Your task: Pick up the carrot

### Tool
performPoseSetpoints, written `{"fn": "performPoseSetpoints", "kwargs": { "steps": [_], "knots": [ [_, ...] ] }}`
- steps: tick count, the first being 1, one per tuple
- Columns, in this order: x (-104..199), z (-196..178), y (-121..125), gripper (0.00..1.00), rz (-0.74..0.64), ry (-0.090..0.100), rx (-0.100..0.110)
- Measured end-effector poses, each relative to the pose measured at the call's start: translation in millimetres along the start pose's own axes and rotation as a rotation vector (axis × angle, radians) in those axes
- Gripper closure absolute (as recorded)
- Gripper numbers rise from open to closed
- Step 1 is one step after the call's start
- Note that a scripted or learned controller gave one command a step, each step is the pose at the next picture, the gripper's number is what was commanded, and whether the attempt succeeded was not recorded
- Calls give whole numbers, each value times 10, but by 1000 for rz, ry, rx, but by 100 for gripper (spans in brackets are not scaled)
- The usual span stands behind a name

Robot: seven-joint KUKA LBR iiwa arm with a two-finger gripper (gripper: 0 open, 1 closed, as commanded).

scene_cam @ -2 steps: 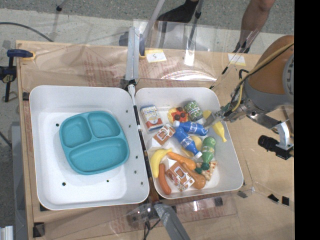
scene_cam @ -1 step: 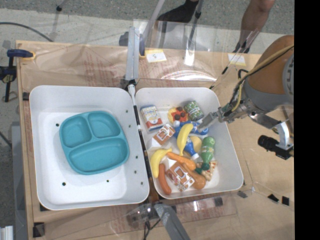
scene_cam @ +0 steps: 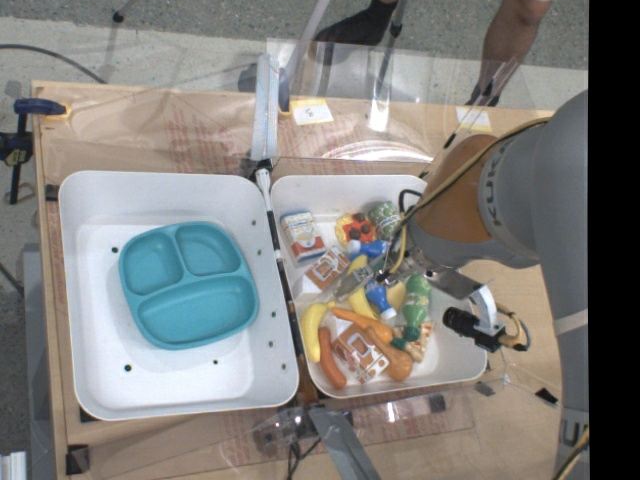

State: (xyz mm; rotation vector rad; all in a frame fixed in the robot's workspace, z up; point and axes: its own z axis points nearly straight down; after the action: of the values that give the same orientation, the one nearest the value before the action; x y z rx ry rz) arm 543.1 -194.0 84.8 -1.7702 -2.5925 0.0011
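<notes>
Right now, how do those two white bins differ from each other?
The left bin carries one teal divided plate lying flat; the right bin carries a jumble of toy food, including a carrot and banana. The arm reaches over the right bin, not the left. Both are shallow, white and side by side.

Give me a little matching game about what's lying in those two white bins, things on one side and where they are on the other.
Things:
1. teal divided plate
2. banana
3. carrot
4. small carton

Places:
A. right bin, top left corner
B. left bin, alone in the middle
C. right bin, along its left wall, low down
D. right bin, in the pile just right of the yellow fruit

Pairs: 1-B, 2-C, 3-D, 4-A
</notes>
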Motion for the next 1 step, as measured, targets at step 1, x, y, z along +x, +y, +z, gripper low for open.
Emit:
{"fn": "performPoseSetpoints", "kwargs": {
  "steps": [1],
  "knots": [
    [-422,6,599,0,241,0,2]
  ]
}}
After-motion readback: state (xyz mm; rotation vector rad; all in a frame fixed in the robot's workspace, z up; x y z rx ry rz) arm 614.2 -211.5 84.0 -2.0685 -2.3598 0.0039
